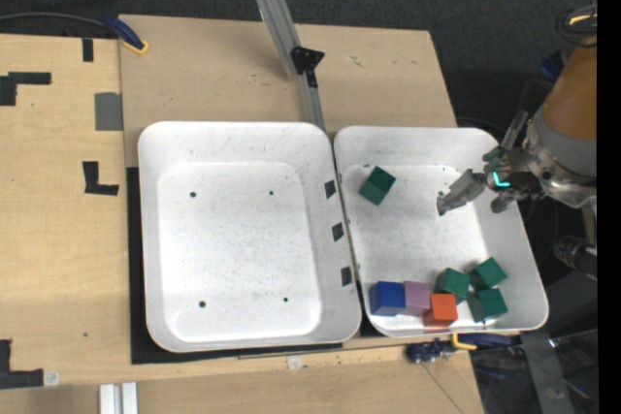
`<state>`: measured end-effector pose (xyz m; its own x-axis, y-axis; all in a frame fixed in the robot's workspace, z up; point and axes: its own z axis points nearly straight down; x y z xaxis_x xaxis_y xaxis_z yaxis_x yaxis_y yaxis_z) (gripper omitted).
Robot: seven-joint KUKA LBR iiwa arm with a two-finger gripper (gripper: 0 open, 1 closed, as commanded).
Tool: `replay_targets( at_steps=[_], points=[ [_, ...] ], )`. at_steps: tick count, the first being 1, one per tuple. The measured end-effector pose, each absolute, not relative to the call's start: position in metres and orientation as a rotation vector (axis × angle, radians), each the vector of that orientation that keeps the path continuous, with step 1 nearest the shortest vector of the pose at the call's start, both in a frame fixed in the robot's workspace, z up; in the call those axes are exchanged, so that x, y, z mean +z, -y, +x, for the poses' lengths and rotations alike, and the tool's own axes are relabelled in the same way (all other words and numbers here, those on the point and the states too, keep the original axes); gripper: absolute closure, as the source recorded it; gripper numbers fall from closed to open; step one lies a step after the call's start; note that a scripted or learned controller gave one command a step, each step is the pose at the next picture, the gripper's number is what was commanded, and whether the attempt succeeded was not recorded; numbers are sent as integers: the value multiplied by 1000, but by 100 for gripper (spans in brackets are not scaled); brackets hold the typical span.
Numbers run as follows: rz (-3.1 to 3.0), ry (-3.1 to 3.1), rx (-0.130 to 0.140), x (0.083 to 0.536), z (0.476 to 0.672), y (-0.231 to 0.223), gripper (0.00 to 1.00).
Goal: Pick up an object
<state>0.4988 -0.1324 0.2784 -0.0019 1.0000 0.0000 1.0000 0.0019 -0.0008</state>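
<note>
Most of my arm is cut off at the frame's 3 o'clock edge — just the orange band and wrist show. My pincer (477, 192) hangs over the right bin (427, 143); its tips are dark and blurred, so I cannot tell how wide it stands or whether it grips anything. The lone green cube (376, 184) sits tilted at 9 o'clock from my pincer, well apart. A cluster — blue cube (388, 297), purple block (417, 296), orange cube (442, 308), three green cubes (473, 287) — crowds the bin's 6 o'clock edge, partly overlapping.
</note>
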Motion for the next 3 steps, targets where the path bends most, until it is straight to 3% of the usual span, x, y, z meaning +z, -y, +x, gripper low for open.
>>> replay_targets(
  at_steps=[3],
  points=[
    [-2217,2219,6,144,500,133,0]
  ],
)
